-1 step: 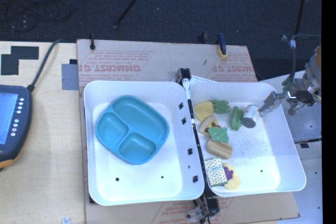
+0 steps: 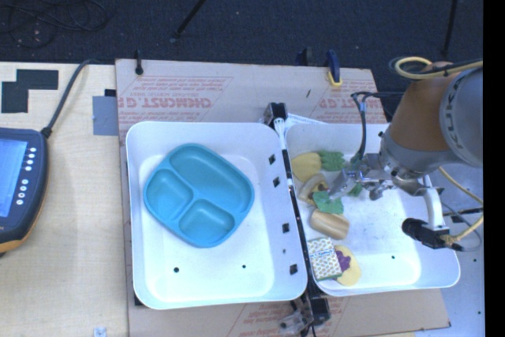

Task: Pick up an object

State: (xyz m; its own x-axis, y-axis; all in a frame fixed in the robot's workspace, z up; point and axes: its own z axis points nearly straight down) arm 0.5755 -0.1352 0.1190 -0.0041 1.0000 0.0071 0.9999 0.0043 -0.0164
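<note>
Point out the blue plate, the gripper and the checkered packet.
blue plate [image 2: 198, 193], camera view, on the divider between its compartments.
gripper [image 2: 341, 184], camera view, at its tip above the toys.
checkered packet [image 2: 323, 258], camera view, on its middle.

A turquoise plate [image 2: 199, 194] in a white bin [image 2: 150, 272]; yellow [image 2: 306, 166], green [image 2: 328, 204] and tan [image 2: 330, 225] toys in the other.

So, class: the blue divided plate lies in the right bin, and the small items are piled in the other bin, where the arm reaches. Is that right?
Not quite. The camera view shows the blue plate in the left bin, not the right. The rest stands: the small items are piled in the other bin, where the arm reaches.
</note>
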